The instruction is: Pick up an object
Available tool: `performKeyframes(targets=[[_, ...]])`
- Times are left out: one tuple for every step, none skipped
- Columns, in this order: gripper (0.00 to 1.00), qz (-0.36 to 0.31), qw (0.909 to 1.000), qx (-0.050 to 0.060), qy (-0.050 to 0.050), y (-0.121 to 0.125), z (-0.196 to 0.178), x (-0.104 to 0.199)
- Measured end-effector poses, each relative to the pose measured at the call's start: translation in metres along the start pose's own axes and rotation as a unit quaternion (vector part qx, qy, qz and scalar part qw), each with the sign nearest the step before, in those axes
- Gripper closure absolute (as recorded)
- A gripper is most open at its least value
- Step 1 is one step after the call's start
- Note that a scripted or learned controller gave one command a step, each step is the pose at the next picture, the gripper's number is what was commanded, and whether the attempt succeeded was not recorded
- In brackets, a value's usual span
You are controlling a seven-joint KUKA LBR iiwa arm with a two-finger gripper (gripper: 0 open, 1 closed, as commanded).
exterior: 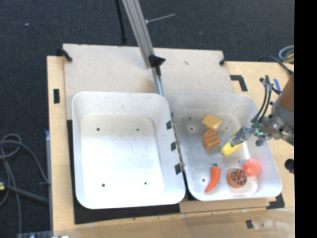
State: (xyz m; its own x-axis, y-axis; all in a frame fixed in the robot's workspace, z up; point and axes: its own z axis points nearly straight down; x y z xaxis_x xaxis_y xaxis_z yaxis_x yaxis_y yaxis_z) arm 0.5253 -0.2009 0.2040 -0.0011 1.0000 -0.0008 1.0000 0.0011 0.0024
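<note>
The right bin (194, 108) holds several toy foods. A yellow cheese wedge (212, 121) lies near its middle, with a brown waffle piece (211, 140) just below it. A small yellow banana-like piece (229, 148) lies to their right. Along the front are an orange-red chili (213, 178), a chocolate donut (237, 177) and a pink-red round piece (251, 167). My gripper (239, 138) reaches in from the right and hangs low, its tip right at the upper end of the yellow piece. The view does not settle whether it touches that piece.
The left bin (81, 133) sits beside the right one, with a narrow dark gap and clips between them. A metal camera pole (138, 29) rises behind the bins. Cables trail by the arm at the right edge (267, 90).
</note>
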Motion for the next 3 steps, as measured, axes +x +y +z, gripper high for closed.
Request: performKeyframes(targets=[[0.00,0.001,1.0000,0.003,0.000,-0.003,0.046,-0.009],[0.00,0.002,1.0000,0.003,0.000,-0.005,0.098,-0.010],[1.00,0.004,1.0000,-0.002,-0.001,-0.002,0.084,-0.011]])
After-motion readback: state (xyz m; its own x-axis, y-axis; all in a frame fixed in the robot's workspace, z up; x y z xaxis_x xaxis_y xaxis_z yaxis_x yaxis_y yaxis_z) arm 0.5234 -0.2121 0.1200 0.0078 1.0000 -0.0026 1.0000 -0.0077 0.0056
